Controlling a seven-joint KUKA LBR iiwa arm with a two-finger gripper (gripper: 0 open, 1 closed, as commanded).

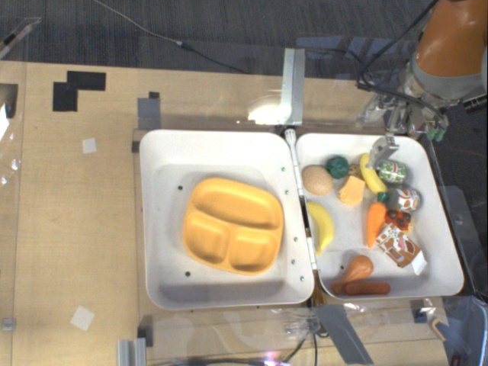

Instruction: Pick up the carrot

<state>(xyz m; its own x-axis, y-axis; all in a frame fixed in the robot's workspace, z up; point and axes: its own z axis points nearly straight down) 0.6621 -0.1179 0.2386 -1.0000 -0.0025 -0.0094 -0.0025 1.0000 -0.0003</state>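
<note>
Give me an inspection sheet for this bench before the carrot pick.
Surface: wooden bench bearing two white bins; left bin holds a yellow divided tray.
Job's things: carrot lies in the right bin, crowded by neighbours.
Clutter: two bananas, potato, cheese wedge, sausage, pear, small packages.
Grippers: gripper above the right bin's far edge, apart from the carrot.
Cables: black cable across the far floor.
Surroundings: dark carpet.
</note>
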